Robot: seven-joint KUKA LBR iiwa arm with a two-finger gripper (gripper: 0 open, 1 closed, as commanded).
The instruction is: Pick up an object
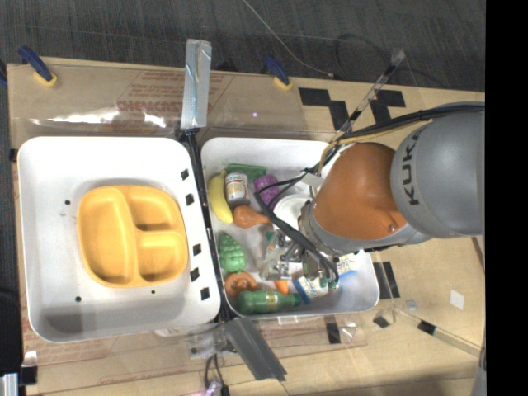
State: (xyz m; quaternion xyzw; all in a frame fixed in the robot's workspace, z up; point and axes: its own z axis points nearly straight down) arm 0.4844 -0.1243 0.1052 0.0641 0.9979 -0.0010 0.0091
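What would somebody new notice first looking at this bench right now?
Probably the big grey arm with its orange band, reaching in from the right and hanging over the right bin, which is crowded with toy food such as a yellow banana and green pieces. Next, the yellow divided tray sitting by itself in the left bin.

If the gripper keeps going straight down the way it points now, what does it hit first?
Most likely the small clutter in the right bin directly beneath the gripper, near the green bottle lying along the bin's near wall. Depth is hard to judge from this overhead slant, so which item comes first is uncertain.
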